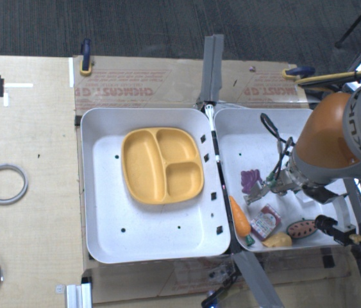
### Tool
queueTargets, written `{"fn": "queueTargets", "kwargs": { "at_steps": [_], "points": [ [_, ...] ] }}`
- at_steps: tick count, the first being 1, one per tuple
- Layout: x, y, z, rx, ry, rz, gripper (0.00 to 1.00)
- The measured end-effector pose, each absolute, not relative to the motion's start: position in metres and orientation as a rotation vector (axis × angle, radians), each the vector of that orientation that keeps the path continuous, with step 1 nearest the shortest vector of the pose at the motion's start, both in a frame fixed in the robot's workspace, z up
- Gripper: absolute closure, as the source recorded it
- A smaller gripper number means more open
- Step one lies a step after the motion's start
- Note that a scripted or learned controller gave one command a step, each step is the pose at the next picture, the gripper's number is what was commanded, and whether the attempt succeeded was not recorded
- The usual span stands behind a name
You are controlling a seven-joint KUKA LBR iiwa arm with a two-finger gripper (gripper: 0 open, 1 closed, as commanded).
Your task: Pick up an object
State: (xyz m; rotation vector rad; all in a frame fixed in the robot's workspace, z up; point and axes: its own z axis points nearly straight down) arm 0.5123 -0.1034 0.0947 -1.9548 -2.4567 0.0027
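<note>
Camera view, tool (255, 196) low in right bin (231, 124), purple object (250, 179) just beside.

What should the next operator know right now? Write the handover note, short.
Tool: low in the right bin, beside the purple toy; whether it is open or shut can't be told, and nothing is visibly held.
Things: carrot at the bin's left wall, red packet, yellow piece and brush along the near edge. Yellow divided plate lies in the left bin.
Done: no pick confirmed.
Left: grasp one item and lift it.
</note>
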Motion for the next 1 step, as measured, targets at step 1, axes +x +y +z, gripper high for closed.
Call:
{"fn": "queueTargets", "kwargs": {
  "at_steps": [1],
  "points": [
    [0.5899, -0.0976, 0.0917, -1.851, -2.539, 0.001, 0.00]
  ]
}}
